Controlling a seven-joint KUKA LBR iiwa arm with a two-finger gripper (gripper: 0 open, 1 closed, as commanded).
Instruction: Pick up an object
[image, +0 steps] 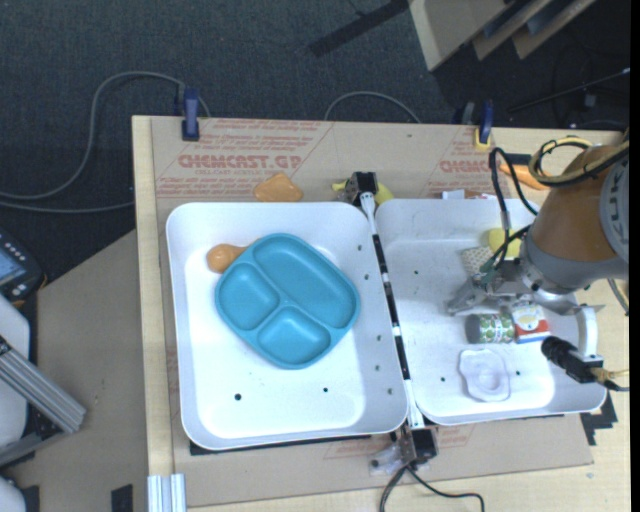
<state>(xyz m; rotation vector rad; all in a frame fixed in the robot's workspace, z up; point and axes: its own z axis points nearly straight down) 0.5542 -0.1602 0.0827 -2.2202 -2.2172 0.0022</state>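
Note:
My gripper (482, 297) is low in the right bin (430, 330), reaching in from the right under the grey and orange arm. Just below it lies a small greenish can (489, 328) on its side, with a red and white packet (530, 323) next to it on the right. A clear round lid (487, 376) rests nearer the bin's front. Behind the gripper are a yellow object (495, 238) and a small green-patterned piece (475, 260). No object is seen lifted off the bin floor.
The left bin (200, 370) holds a blue divided plate (287, 298) with an orange ball (221, 257) at its far left edge. An orange lump (277, 187) lies on the bench behind the bins. A ridge (388, 310) separates the two bins.

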